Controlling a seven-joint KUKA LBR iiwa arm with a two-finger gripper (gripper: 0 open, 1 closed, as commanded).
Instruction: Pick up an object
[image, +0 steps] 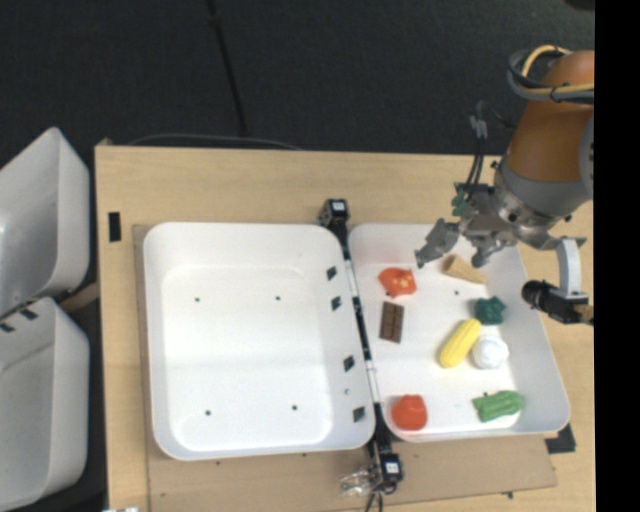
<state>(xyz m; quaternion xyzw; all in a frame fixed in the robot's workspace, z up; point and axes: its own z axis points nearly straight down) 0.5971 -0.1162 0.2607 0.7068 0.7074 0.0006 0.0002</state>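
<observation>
My gripper (458, 250) hangs over the back of the right bin (540, 385), open, its two fingers spread with nothing between them. Just in front of it, a small tan block (462, 268) lies on the bin floor. To its left sits an orange-red piece (398, 282), with a brown bar (392, 322) below that. A yellow corn cob (459, 343), a white ball (490, 352) and a small dark green piece (489, 310) cluster in the middle right. A red piece (408, 411) and a green piece (497, 404) lie near the front wall.
The left bin (160, 300) adjoins the right one along a shared divider with black clips (356, 330). Around both bins runs the wooden bench (220, 185). White shapes (40, 210) stand at the far left.
</observation>
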